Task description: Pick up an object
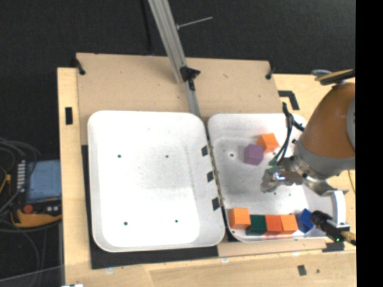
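The right bin (230, 130) holds a purple block (253, 154) and a small orange block (268, 141) near its middle back. Along its front edge lie an orange block (240, 217), a green block (258, 223), two more orange blocks (274, 223) (289, 222) and a blue block (304, 220) in a row. My gripper (272, 180) hangs low over the bin floor, to the right of and in front of the purple block. I see no block between its tips.
The left bin (102, 160) sits beside the right one, with a divider edge (212, 172) between them. A slanted metal rail (170, 37) rises from behind the bins. The arm's orange band (329, 124) covers the right bin's right side.
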Available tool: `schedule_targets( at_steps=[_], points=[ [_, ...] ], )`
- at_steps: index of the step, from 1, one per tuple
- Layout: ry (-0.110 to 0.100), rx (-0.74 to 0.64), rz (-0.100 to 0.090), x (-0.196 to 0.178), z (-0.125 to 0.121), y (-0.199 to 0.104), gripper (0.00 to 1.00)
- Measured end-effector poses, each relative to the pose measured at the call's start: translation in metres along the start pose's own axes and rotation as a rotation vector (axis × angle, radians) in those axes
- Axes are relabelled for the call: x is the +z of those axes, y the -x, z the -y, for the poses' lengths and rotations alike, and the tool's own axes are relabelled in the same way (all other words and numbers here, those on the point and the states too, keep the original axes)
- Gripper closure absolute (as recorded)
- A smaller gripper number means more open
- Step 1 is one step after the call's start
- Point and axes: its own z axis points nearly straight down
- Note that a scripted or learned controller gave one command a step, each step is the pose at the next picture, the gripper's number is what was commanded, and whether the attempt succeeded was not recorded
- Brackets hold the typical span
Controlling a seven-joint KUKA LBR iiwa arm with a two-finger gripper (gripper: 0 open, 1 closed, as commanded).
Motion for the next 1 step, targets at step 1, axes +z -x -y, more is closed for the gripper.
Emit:
schedule_targets(
  at_steps=[1],
  points=[
    [0.001,0.0,0.001,-0.0613,-0.0086,0.0003,1.0]
  ],
)
